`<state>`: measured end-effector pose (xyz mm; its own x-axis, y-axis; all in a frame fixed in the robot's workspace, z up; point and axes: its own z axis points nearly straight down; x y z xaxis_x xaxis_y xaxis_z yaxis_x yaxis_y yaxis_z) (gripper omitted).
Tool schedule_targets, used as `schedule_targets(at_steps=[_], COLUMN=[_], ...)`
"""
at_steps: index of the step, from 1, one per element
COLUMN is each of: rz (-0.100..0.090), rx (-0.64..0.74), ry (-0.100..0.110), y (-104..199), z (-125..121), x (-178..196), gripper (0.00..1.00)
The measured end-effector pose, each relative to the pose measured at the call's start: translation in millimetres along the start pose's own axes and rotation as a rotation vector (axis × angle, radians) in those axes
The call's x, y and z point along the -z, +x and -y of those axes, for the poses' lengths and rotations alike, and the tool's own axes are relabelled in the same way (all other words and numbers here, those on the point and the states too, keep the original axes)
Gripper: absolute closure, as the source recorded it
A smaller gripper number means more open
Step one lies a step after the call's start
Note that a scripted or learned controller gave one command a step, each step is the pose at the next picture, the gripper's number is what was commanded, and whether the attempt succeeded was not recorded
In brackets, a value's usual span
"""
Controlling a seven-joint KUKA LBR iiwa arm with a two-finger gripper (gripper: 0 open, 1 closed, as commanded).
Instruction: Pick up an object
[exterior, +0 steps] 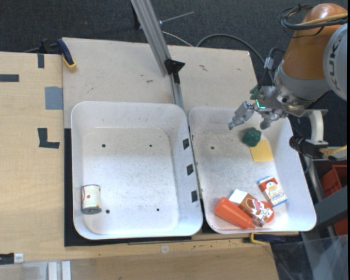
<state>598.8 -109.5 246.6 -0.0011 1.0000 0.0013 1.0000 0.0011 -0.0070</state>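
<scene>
Right bin [221,174], green object [251,136] below open jaws [254,120]

Colours in the two bins

White speckled bins [134,112]; dark green block [252,137], yellow pad [262,151], orange bottle [232,213], red-and-white carton [272,191], white-brown can [91,199].

Bench top [23,156] is light wood w/ grey and black tape patches on left side. A paler board [151,69] lies across the back, scuffed, w/ a blue-yellow clamp [67,54] at its upper left corner. Aluminium rail [154,31] runs at a slant from top centre down to a black bracket [174,66]. Floor [76,7] behind is dark carpet. Thin cable [221,39] loops over the board's far edge. Light even, soft shadows. Red crate [341,177] at right, partly cut off.
</scene>
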Motion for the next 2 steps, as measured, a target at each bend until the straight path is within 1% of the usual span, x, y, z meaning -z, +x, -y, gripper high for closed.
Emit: schedule_targets(at_steps=[1,2], rz=[0.001,0.002], rx=[0.001,0.001], ry=[-0.005,-0.001], y=[-0.1,8.6], z=[-0.9,-2.0], x=[2.9,-44.8], gripper=[0.00,0.00])
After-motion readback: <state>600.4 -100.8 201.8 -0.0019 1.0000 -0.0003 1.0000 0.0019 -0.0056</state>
